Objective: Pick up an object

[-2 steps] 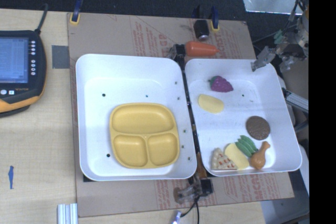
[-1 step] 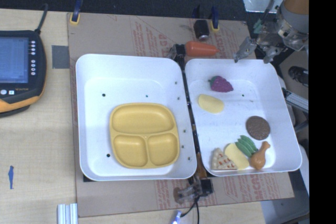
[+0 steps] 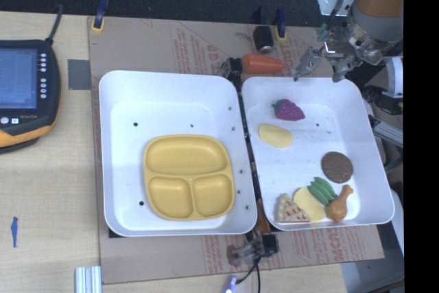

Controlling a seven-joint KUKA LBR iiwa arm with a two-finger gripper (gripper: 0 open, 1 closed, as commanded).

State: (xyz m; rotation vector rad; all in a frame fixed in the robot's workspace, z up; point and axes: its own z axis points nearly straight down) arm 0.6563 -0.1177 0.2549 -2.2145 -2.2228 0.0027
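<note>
Gripper (image 3: 319, 69) spread, empty, over right bin (image 3: 363, 113) far rim. Risk: descent clips rim; grapes (image 3: 289, 110) nearest, may roll.

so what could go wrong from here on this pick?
1. The gripper sits open at the right bin's far rim, so a straight descent may hit the rim rather than an item.
2. The pizza slice, green pod and drumstick lie bunched in the near corner, so a grab there may catch two or slip.
</note>
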